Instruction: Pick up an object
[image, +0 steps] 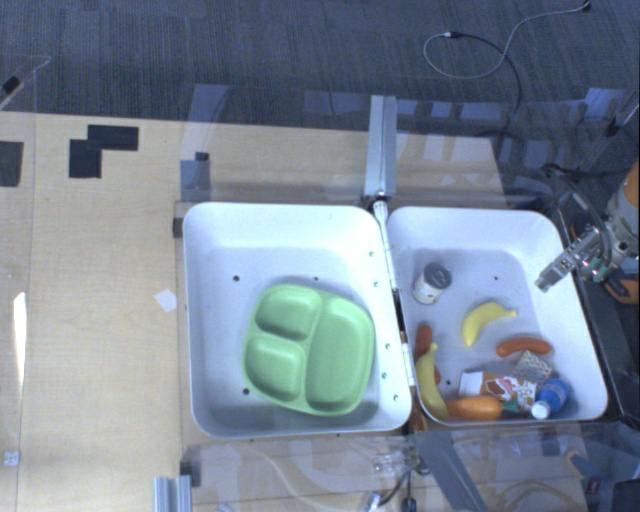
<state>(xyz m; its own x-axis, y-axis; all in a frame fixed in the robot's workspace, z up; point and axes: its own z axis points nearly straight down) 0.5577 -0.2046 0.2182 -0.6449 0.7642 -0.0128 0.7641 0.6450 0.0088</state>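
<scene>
Claw (562, 266) at the right edge of the right bin (520, 225), above its rim, reaching in from the right; fingers too small and blurred to tell whether spread or closed, nothing seen between them. Behind it, grey wrist with the orange band (632, 185) at the frame's edge.

Inside the right bin, nearest the claw: a yellow banana (485, 321) lying near the middle, and just below it an orange-red sausage shape (524, 347). Further left, a small round can (432, 283) standing upright, well apart from the claw. Along the near wall, crowded together: a second banana (430, 386) by the left wall, a reddish piece (424, 338) above it, an orange carrot-like piece (474, 407), a printed packet (515, 388) and a blue bottle with a white cap (549, 398).

In the left bin (215, 300), a green divided plate (310, 348), tilted slightly, resting on the floor. Both bins side by side on the pale wooden desk (90, 350).
</scene>
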